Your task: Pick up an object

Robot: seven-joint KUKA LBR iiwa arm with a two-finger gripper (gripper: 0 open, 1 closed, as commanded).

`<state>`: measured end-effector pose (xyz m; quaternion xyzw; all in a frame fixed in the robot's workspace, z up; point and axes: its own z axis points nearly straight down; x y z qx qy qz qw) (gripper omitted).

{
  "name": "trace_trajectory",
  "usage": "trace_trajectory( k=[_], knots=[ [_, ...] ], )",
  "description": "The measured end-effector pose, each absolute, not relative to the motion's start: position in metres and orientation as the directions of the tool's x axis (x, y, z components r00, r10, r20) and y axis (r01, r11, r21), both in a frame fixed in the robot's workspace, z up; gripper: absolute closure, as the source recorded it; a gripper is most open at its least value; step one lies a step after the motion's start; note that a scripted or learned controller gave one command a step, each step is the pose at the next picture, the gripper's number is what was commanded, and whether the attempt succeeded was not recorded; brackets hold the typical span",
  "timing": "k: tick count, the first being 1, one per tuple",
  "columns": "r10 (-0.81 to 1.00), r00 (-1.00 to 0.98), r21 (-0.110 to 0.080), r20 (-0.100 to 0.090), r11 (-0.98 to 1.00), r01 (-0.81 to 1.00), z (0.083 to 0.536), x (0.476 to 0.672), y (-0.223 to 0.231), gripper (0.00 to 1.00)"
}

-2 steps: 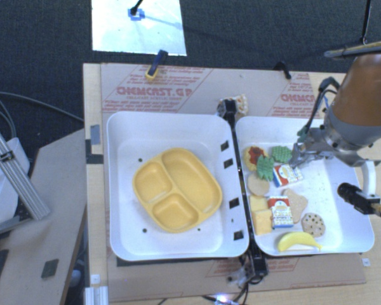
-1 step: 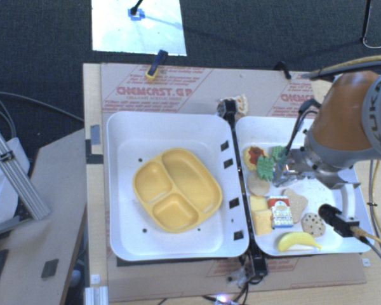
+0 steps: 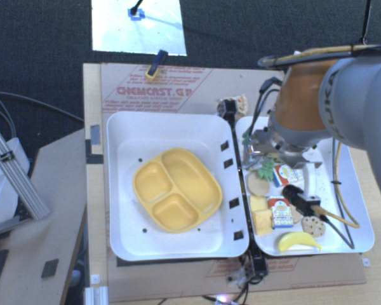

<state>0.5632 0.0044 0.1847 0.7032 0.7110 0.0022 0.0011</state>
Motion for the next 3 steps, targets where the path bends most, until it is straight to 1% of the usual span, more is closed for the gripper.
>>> trace_trajectory(
  k=[1,2,3],
  knots=[
    [1.0,-0.008,-0.005,0.002,0.008,1.0,0.184,0.483,0.043,0.0],
    [1.0,0.004,0.016,-0.002,-0.004,1.0,0.309,0.488,-0.025,0.0],
    [1.0,-0.002,-0.007,0.001,0.002,1.0,0.198,0.485,-0.004,0.0]
  ],
)
